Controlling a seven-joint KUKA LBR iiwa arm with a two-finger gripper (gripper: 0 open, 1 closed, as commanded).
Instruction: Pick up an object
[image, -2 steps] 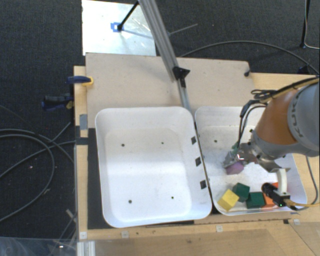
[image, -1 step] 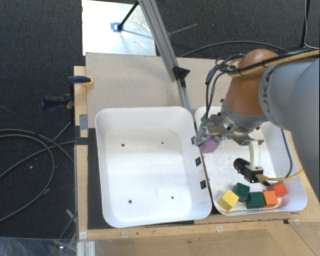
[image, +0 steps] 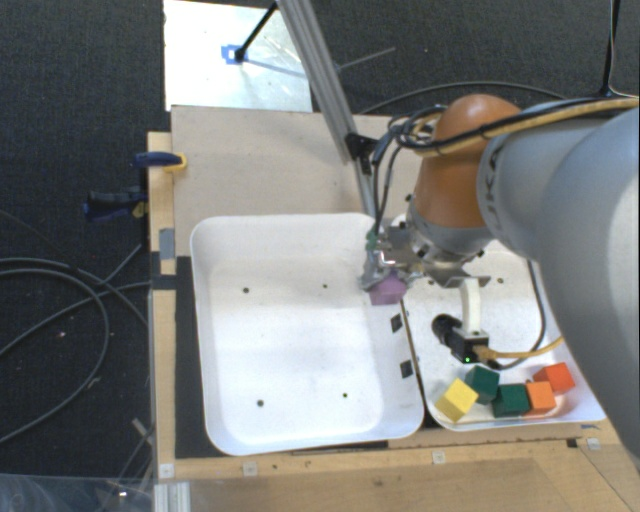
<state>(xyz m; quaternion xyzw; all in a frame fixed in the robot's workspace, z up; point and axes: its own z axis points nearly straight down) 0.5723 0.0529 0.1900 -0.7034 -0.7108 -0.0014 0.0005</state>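
One small purple block sits pinched in the grey two-finger end effector, above the right rim of the left shallow white bin; five coloured cubes lie near in the right white bin.

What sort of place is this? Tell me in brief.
Most likely a robotics lab test bench: a grey arm with an orange band reaches over two white bins, coloured blocks lie in the right bin, and a clamp and loose cables sit beside the bench.

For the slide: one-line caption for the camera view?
End effector over the seam between the two bins, a purple object at its tip; yellow, green and orange blocks in the right bin.
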